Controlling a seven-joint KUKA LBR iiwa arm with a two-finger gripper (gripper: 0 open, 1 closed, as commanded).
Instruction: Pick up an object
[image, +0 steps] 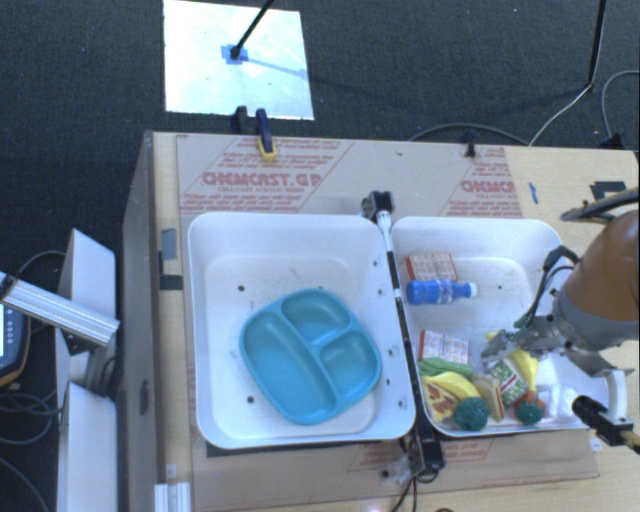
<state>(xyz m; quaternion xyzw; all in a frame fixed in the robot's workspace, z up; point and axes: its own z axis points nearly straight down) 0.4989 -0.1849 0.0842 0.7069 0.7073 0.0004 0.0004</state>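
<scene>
The right bin (500, 245) holds several toy food items. At its back lie a red and white box (432, 266) and a blue bottle (440, 292) on its side. Nearer the front are a second red box (445, 347), a yellow banana (450, 385), a green broccoli piece (470, 413), a small carton (508, 380) and a red fruit (530, 410). My gripper (515, 347) hangs low over the front right pile, just above the carton and a yellow item (527, 365). The wrist hides what lies directly beneath it.
The left bin (230, 250) holds a blue divided plate (310, 355). A black and white divider bar (392, 290) runs between the bins. The arm's orange band (610, 275) overhangs the right bin's right wall. Cables trail across the bench's back right.
</scene>
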